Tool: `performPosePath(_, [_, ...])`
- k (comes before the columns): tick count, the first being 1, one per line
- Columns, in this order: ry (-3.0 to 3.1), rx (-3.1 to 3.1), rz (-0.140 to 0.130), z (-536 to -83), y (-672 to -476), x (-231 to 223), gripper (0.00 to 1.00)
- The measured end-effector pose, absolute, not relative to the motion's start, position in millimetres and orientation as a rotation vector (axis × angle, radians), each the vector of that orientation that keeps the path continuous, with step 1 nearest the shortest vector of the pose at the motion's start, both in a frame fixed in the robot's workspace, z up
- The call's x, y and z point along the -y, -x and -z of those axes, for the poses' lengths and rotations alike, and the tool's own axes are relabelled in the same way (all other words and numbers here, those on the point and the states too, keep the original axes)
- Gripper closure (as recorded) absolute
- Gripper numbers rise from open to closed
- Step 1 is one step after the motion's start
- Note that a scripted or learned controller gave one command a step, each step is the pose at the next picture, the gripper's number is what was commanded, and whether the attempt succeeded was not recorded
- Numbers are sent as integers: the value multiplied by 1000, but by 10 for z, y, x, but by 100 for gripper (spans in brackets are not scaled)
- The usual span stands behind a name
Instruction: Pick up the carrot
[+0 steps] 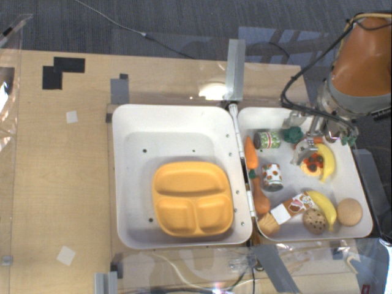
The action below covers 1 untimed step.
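1. The carrot [251,153] is orange, slim and tapered, lying lengthwise in the right bin [361,182], tight against its left wall.
2. Just beside its right sit a small green can [267,140] and a patterned cup [272,176]; below it lies a brownish food piece [261,202].
3. The jaws of the gripper [310,147] point down over the bin's upper middle, near a banana [327,161] and a red-dotted item; whether they are spread or pressed together cannot be told.
4. The left bin [131,164] holds a yellow divided tray [193,198], with bare white floor around it.
5. The bench [61,182] lies bare to the left.
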State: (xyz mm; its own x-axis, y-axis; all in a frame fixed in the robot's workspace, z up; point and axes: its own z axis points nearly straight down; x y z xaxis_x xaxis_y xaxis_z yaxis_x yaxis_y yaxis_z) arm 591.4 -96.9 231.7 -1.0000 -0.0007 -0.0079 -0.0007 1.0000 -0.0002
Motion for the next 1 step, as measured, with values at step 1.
performPosePath(1, [-11, -3144, -2, -1132, -5316, 1029, 0])
